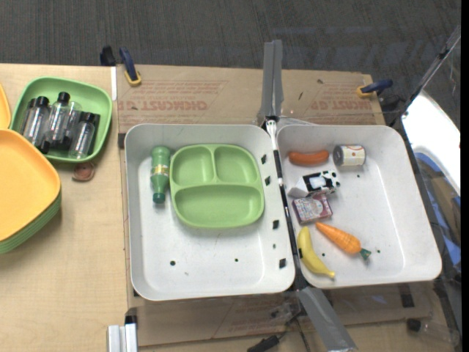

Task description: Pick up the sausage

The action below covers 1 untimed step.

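The sausage (308,157) is a short orange-red link lying crosswise near the back of the right bin (410,204). A small can (349,155) lies on its side just to the sausage's right. A black and white toy (322,182) sits just in front of the sausage.
The right bin also holds a red packet (313,209), a carrot (342,239) and a banana (313,254). In the left bin (146,248) sit a green divided plate (218,185) and a green bottle (160,173). Left of the bins are a green tray of bottles (61,119) and stacked orange plates (23,196).
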Each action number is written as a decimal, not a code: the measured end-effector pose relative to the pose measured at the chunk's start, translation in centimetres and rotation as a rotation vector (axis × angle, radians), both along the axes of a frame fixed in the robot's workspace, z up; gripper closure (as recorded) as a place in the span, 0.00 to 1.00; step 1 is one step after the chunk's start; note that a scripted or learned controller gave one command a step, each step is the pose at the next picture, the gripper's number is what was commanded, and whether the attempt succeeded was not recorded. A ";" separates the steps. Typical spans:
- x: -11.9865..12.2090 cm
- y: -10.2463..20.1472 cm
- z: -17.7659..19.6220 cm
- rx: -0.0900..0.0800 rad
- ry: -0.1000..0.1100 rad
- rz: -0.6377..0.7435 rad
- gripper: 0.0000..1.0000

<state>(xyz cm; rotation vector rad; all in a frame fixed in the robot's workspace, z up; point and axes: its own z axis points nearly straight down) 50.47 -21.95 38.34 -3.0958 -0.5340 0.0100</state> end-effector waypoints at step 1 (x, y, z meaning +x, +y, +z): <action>0.0 0.0 0.0 0.000 0.000 0.000 0.00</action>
